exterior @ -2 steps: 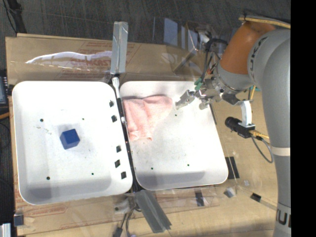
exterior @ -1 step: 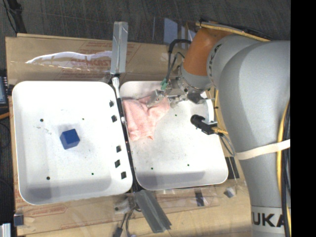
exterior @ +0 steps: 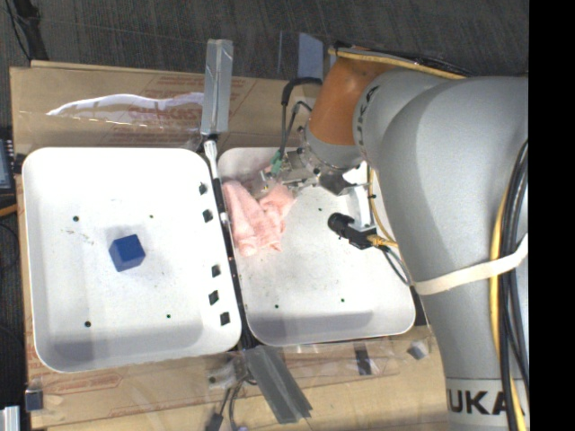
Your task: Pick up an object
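Observation:
A pink crumpled cloth-like object lies in the right bin, against its left wall. The gripper is down at the back of that bin, right at the cloth's upper end, under the orange-banded wrist. A blue cube rests in the left bin, left of centre.
The grey arm covers the right bin's right side and back corner. A black cable plug hangs over the bin beside the wrist. A metal divider with black clips runs between the bins. Cardboard lies under both bins.

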`<state>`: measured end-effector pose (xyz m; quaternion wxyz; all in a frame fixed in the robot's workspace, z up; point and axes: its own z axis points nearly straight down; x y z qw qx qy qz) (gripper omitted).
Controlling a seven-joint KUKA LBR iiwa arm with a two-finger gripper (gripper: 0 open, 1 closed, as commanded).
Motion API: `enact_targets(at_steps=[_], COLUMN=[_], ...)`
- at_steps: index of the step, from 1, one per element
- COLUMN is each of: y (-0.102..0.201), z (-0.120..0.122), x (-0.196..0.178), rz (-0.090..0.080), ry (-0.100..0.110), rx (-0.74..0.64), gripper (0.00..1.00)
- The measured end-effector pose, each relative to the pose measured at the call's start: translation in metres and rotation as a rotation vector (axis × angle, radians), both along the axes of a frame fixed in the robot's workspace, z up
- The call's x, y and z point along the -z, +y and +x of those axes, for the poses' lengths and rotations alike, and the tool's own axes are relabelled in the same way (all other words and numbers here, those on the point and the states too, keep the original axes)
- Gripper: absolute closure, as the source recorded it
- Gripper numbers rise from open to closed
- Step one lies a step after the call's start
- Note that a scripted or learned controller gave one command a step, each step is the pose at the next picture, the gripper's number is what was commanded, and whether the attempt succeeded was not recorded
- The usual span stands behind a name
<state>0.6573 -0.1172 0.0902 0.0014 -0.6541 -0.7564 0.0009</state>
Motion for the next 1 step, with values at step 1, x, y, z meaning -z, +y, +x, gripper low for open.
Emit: enact_targets(at_steps=[1], y=[0.0011], z=[0.0004], x=[-0.007], rz=[0.001], ry=[0.004], rx=[-0.005], gripper=[1.0])
